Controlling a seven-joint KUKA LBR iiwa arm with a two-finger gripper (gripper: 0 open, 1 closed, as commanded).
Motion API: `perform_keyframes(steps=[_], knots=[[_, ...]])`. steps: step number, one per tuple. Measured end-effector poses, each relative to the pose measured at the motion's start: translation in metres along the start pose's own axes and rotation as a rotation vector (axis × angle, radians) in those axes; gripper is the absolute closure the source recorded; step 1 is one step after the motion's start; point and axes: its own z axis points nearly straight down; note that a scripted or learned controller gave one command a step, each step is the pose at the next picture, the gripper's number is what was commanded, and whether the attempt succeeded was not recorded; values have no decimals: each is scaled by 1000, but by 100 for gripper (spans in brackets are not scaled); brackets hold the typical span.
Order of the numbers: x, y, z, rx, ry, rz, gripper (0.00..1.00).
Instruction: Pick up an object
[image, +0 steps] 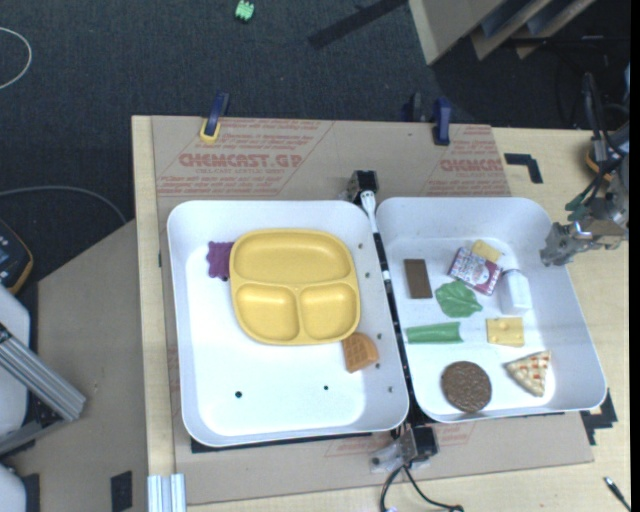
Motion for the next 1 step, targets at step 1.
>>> perform_keyframes(steps=[1], knots=[[53, 7, -12, 3, 3, -4, 100]])
